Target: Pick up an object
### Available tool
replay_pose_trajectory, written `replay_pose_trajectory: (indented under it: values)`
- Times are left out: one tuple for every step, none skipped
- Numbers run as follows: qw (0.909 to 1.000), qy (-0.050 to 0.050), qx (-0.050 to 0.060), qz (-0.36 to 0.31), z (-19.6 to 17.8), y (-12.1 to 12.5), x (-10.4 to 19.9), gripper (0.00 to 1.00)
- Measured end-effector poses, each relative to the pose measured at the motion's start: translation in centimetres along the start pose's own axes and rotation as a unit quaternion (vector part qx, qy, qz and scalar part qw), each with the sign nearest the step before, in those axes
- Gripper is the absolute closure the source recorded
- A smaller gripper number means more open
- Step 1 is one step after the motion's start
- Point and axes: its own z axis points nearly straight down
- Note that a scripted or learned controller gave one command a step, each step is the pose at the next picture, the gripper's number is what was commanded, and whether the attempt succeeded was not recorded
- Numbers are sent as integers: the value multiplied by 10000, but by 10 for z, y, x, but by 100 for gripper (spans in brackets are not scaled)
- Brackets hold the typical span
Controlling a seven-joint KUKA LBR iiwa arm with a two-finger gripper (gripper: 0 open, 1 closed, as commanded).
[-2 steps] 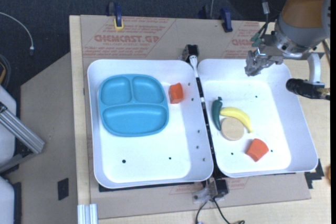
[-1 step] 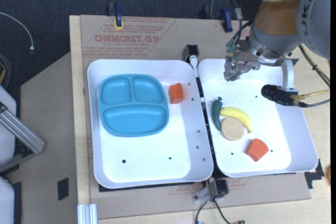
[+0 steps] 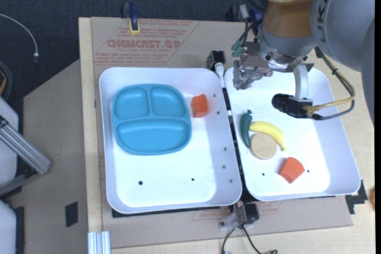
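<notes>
My gripper (image 3: 245, 78) hangs over the back left corner of the right bin (image 3: 333, 181), above the bin floor, with nothing seen between its fingers. In front of it lie a green pepper-shaped piece (image 3: 244, 128), a yellow banana (image 3: 269, 131) and a tan round disc (image 3: 264, 146), all close together. A red-orange block (image 3: 292, 169) sits nearer the front of that bin. In the left bin (image 3: 166, 193) a small orange block (image 3: 200, 105) rests beside a blue divided plate (image 3: 152, 118).
A black cable end (image 3: 292, 105) hangs from the arm over the right bin. The divider between the bins (image 3: 229, 128) runs just left of the gripper. A blue clamp (image 3: 134, 16) holds the cardboard at the back.
</notes>
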Motion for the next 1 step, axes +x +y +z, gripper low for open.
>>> replay_pose_trajectory:
  values:
    - [10000, -1, 32, 7, 14, -2, 46, 100]
